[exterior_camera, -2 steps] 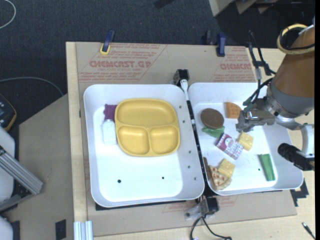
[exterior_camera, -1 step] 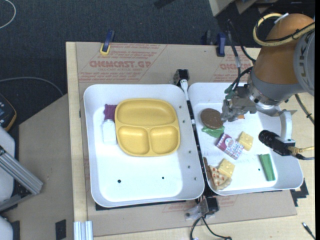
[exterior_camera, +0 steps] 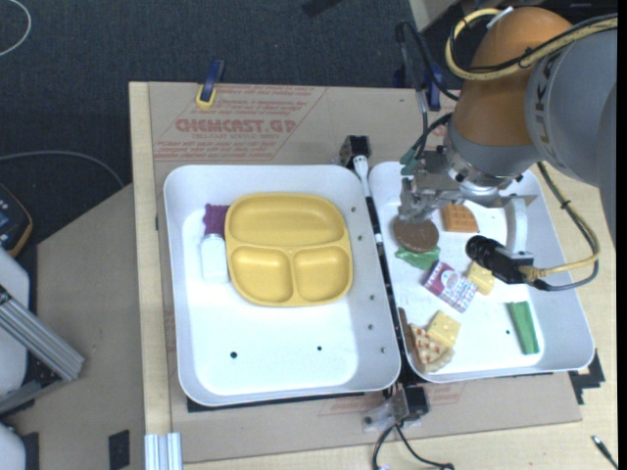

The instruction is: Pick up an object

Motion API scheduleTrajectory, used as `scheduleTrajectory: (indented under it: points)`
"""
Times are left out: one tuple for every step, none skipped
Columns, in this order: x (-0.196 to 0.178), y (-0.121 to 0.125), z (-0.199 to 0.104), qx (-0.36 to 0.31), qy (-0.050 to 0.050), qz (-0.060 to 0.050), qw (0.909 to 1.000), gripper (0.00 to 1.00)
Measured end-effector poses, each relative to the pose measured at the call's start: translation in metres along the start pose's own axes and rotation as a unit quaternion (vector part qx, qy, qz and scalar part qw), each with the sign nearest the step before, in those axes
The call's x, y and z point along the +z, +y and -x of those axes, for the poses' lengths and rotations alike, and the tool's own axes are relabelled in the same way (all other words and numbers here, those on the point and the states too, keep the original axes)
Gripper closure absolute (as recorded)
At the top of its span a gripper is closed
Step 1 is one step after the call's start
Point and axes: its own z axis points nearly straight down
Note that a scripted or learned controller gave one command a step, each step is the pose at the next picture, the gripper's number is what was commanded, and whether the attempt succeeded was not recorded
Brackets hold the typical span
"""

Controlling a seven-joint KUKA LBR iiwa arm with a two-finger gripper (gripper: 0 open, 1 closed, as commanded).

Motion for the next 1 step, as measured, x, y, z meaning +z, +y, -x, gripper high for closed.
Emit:
scheduleTrajectory:
  points:
    - [-0.0159,0.047,-0.0375,0.0,0.0,0.002,1.0,1.0]
